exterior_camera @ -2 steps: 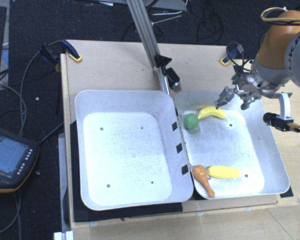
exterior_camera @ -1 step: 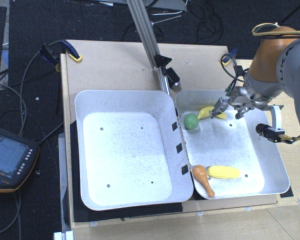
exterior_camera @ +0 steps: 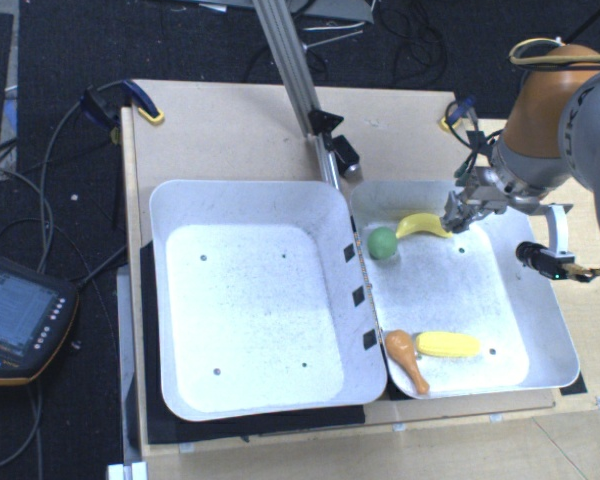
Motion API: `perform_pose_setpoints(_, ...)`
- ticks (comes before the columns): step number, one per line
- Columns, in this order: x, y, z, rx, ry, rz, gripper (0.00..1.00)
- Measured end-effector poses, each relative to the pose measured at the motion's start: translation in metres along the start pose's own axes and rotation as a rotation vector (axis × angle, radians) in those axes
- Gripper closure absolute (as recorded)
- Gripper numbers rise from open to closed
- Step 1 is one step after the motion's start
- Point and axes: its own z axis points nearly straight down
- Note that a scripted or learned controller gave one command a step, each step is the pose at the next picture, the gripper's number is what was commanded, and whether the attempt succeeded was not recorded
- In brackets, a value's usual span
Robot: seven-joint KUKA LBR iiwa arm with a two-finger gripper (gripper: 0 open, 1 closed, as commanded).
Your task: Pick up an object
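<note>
My gripper (exterior_camera: pixel 458 215) sits low over the far end of the right-hand shallow white bin (exterior_camera: pixel 500 298), right at the tip of a curved yellow plastic banana (exterior_camera: pixel 420 227). Whether my fingers are apart or together I cannot tell; they are too small and dark to resolve here, and nothing shows the banana between them.

Step in hand, as I judge it: the approach to a grasp, with the banana as the likely target. It lies on the bin floor near the far wall, just beside a small green ball (exterior_camera: pixel 382 243). Two further candidates lie together at the near end of the same bin: a yellow oblong piece resembling a corn cob (exterior_camera: pixel 447 345) and an orange carrot-shaped piece (exterior_camera: pixel 406 356), close enough that they may be touching.

Next move requires: centring over the banana's body rather than its tip, closing firmly, then lifting straight up, clear of the ball.

The left-hand white bin (exterior_camera: pixel 250 298) holds no objects. No legible brands, labels or writing are present.
</note>
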Motion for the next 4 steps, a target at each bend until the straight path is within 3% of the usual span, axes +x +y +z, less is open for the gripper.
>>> perform_pose_setpoints(2,0.009,0.003,-0.094,-0.002,0.0,0.0,1.0)
perform_pose_setpoints(4,0.103,0.008,-0.102,0.001,0.002,-0.004,1.0)
